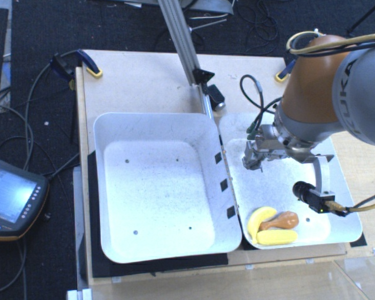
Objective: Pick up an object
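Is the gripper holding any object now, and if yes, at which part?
Nothing shows between the fingers of the gripper. The yellow and orange-brown toys lie in the right bin, apart from it.

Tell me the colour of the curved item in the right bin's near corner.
Yellow: a banana, beside a brown piece, seen in the camera view.

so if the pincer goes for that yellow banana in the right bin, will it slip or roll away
The banana looks like smooth plastic, so it may well slip. Its curve probably makes it rock or pivot rather than roll far. It lies against an orange-brown piece and a yellow block, which would likely shift with it.
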Available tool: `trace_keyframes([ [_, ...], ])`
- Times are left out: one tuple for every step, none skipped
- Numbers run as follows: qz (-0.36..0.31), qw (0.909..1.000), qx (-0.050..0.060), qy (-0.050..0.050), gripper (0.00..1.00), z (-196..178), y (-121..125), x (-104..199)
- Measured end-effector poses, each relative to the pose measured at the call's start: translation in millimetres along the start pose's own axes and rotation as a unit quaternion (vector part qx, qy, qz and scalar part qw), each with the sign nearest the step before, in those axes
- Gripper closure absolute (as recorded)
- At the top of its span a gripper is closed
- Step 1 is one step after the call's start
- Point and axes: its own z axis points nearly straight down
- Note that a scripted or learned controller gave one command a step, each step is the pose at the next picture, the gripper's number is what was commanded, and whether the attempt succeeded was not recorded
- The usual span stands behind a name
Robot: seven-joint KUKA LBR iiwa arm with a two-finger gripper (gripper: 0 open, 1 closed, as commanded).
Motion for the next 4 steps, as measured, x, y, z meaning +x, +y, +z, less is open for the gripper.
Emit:
trace_keyframes([
  [0.0,1.0,0.001,0.0,1.0,13,5,55],
  [0.0,1.0,0.0,0.0,1.0,4,6,105],
  [0.002,1.0,0.001,-0.001,1.0,18,15,114],
  [0.002,1.0,0.0,-0.001,1.0,14,20,110],
])
